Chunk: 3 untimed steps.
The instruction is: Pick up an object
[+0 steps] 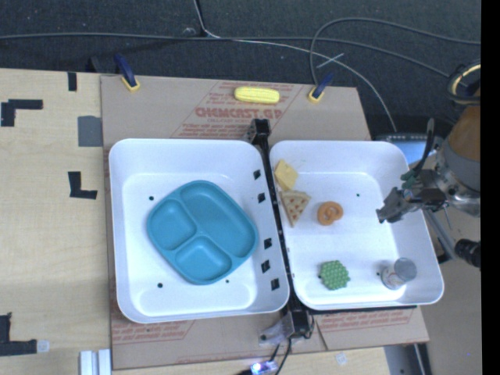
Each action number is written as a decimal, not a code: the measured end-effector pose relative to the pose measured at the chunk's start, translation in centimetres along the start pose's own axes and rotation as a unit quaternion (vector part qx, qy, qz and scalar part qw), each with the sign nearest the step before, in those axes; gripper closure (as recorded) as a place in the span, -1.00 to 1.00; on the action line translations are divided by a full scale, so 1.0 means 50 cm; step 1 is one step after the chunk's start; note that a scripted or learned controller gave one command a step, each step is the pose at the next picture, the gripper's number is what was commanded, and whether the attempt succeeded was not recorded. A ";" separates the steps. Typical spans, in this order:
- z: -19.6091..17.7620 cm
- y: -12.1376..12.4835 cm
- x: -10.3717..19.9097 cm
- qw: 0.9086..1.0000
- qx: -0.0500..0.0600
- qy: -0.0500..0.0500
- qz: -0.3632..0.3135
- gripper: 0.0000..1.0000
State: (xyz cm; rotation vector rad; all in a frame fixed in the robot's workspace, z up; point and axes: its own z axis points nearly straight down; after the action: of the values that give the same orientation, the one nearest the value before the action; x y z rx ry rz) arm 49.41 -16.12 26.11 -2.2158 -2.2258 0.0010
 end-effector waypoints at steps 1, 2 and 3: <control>0.023 -0.010 0.096 1.000 0.001 0.001 0.000 1.00; 0.015 0.000 0.193 1.000 -0.001 0.000 0.000 1.00; 0.008 0.009 0.297 1.000 0.000 0.000 -0.001 1.00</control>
State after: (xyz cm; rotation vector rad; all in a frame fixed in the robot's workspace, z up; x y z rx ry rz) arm 49.79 -1.28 25.70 -2.2142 -2.2268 0.0010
